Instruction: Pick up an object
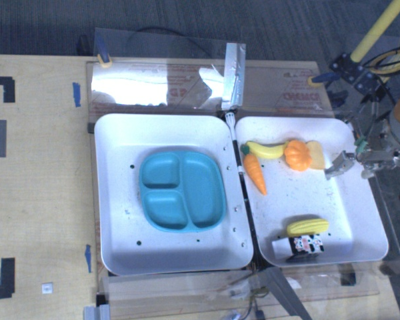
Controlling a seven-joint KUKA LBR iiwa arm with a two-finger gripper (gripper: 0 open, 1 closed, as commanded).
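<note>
No legible text; small black-and-white box has a printed pattern, unreadable. Right bin: 1 banana, 1 carrot, 1 orange fruit, 1 pale block, 1 corn cob touching the box. Left bin: 1 blue divided plate. Gripper at right bin's far right edge, nothing between its fingers, open/closed can't tell
</note>
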